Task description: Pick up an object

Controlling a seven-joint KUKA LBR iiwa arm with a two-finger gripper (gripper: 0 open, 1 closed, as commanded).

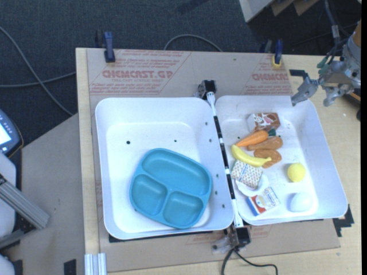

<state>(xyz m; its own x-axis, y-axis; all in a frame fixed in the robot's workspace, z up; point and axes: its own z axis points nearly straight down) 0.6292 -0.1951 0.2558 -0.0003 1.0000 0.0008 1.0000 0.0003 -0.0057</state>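
Observation:
My gripper hangs open over the far right corner of the right bin, with nothing between its spread fingers. Below it in that bin lie several small food items: a red and white packet, an orange carrot, a yellow banana, brown bread pieces, a yellow lemon, a white rounded object, a checkered wafer and a small carton. The packet is the item nearest the gripper, a short way to its left and nearer the camera.
The left bin holds a blue divided plate. Black clips join the bins at their shared rim. Blue clamps hold the cardboard-covered bench at the back edge. Cables run over the dark floor behind.

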